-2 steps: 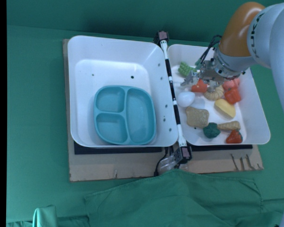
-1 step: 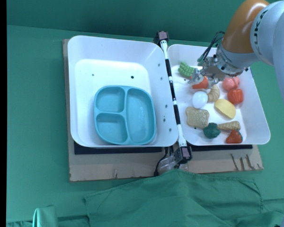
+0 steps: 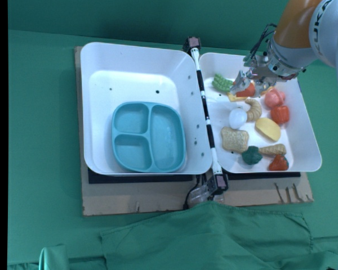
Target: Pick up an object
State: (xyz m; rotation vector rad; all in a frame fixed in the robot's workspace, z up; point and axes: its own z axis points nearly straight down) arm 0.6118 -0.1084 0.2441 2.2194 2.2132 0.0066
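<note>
My gripper (image 3: 249,82) hangs low over a small red toy food piece (image 3: 248,89) at the far end of the right bin (image 3: 304,151).

I cannot tell its opening or hold. The piece looks light, hard and slick; I'd pinch its sides. Beside it crowd pea pods (image 3: 222,83) and a croissant (image 3: 253,109); smooth white floor.

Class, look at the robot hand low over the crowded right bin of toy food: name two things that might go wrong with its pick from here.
1. The hand sits among tightly packed pieces: a red piece, the green pea pod and the croissant. It may catch two or knock one aside.
2. It works near the right bin's top rim, so a nudged piece might slide against the wall, making it harder to grip.
</note>
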